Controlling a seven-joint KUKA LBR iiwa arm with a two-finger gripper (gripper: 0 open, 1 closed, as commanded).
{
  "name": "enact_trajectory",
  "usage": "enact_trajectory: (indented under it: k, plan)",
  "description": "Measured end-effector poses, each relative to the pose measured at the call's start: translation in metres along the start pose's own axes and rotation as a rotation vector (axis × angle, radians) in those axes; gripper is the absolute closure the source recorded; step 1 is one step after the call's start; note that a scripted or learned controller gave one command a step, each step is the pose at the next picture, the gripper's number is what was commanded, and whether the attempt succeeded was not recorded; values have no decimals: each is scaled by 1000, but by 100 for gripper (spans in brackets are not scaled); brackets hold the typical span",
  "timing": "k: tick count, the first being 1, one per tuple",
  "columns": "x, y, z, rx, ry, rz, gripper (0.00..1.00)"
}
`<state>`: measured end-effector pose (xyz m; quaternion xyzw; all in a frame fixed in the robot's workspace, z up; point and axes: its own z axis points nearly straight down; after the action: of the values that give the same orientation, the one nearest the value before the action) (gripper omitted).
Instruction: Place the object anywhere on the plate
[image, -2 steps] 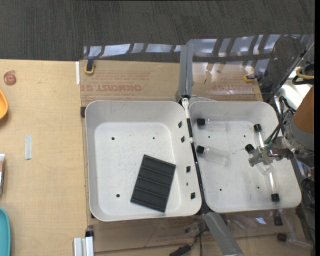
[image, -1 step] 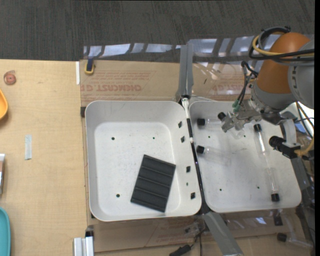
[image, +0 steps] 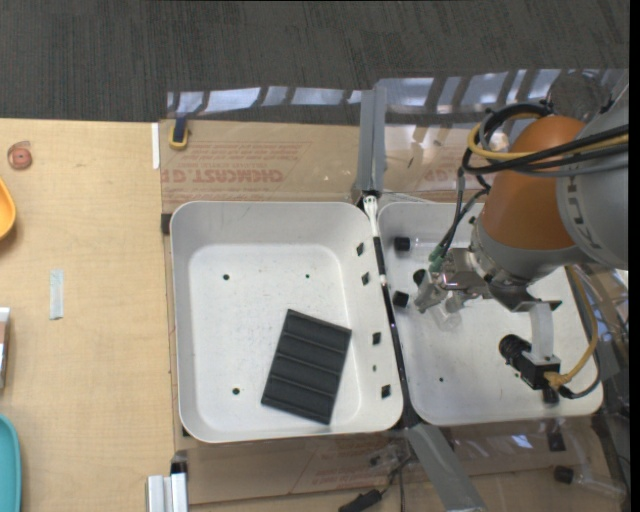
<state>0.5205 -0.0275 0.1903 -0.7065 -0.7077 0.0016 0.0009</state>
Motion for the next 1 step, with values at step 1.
enact_trajectory:
  k: [1]
  plan:
    - [83,-37,0,2,-1,67,100]
